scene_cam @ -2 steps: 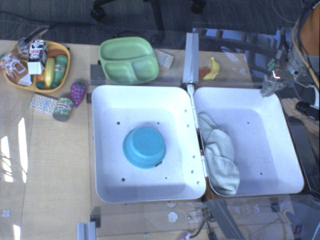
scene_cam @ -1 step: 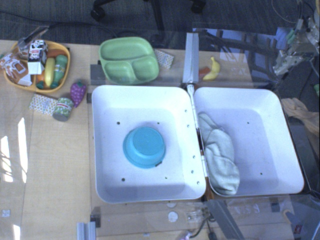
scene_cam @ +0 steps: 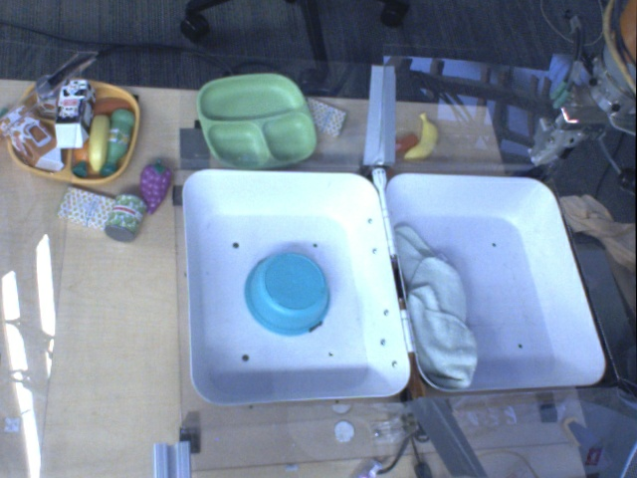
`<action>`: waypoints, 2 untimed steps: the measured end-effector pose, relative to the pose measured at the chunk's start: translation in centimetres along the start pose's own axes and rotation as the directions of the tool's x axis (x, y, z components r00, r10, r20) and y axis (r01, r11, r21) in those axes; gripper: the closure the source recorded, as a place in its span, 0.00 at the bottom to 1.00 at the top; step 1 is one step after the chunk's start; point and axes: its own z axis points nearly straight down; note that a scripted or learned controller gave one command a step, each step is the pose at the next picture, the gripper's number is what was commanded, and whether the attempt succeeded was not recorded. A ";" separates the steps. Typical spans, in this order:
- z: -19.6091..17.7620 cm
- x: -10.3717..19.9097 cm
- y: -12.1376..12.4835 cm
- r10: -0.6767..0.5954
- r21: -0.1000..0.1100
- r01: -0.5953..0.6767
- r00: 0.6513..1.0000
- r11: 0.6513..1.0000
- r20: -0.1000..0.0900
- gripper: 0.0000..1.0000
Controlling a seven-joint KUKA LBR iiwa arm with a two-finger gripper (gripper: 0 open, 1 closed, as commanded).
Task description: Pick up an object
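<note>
arm (scene_cam: 587,88): cut off by right edge, pincer state unreadable | yellow basket (scene_cam: 119,162) left of green tray (scene_cam: 256,119): contents too small to identify

I am seeing little of my arm (scene_cam: 619,28): a curved orange-yellow band is showing at the frame's upper right corner, pale grey metal parts are sitting beneath it, and thin looping cables are trailing beside it.

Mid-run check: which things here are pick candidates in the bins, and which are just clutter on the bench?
In the bins:
blue bowl, left bin
white cloth, right bin

Lying about:
green divided tray
toy banana
yellow bowl of toys
purple grapes
small can
</note>
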 end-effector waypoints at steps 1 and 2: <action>18.6 -1.9 -2.8 -0.224 -0.006 0.224 0.975 0.975 0.003 1.00; 7.1 -2.2 -0.2 0.017 -0.001 -0.017 1.000 1.000 0.000 1.00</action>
